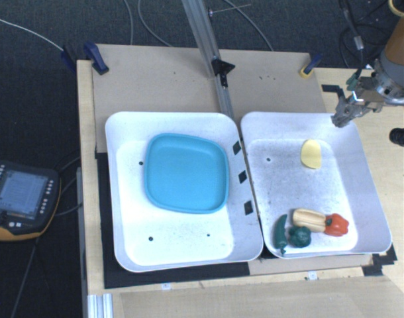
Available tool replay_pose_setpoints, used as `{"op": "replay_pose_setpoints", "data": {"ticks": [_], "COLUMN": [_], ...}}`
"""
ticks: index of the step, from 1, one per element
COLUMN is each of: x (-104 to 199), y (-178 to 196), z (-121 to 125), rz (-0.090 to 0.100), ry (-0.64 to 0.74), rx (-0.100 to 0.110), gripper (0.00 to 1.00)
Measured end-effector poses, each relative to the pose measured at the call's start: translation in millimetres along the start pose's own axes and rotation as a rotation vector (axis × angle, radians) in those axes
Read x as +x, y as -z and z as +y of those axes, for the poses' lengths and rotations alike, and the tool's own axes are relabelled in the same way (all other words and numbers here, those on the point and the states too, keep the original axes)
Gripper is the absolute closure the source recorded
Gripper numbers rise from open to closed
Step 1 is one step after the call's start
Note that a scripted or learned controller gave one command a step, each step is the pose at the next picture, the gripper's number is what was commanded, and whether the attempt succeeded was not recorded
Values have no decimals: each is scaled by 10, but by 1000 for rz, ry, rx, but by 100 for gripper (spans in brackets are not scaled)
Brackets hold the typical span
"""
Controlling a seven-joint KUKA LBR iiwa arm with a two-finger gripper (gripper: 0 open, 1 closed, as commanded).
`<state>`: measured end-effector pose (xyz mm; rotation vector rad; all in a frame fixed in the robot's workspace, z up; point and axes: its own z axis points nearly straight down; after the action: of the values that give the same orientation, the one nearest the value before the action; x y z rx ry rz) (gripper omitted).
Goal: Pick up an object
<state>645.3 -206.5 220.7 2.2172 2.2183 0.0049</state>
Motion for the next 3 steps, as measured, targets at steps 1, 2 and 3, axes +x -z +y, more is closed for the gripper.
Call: {"op": "replay_pose_setpoints", "data": {"ticks": [1, 2, 3], "x": [525, 954, 1500], "y": [-40, 33, 14], "z": [-67, -37, -113], "rz": [2, 2, 3], "ry": [4, 3, 4], "rx": [5, 5, 5], "gripper": [100, 100, 100]}}
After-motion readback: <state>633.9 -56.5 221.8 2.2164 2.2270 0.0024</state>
